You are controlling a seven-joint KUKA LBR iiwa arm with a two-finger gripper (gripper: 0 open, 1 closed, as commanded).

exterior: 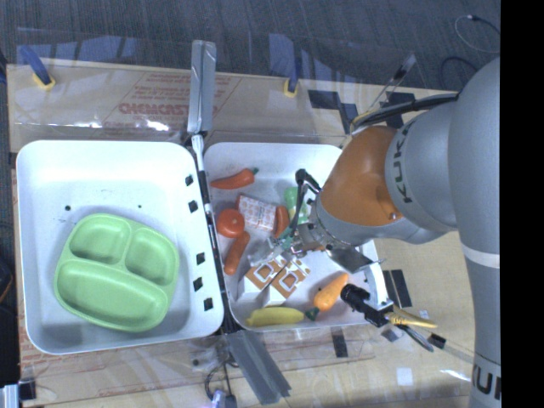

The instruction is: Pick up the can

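The hand (pixel 287 243) hovers low over the can (pixel 257 211) in the right bin (pixel 255 153); grip state unclear. Next: close squarely on it.

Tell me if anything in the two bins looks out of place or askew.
Nothing looks spilled or damaged. The can lies on its side in the right bin, crowded among toy foods, and the green divided plate sits askew in the left bin.

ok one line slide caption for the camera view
KUKA arm lowers its gripper into the right bin of toy food; green plate in the left bin.
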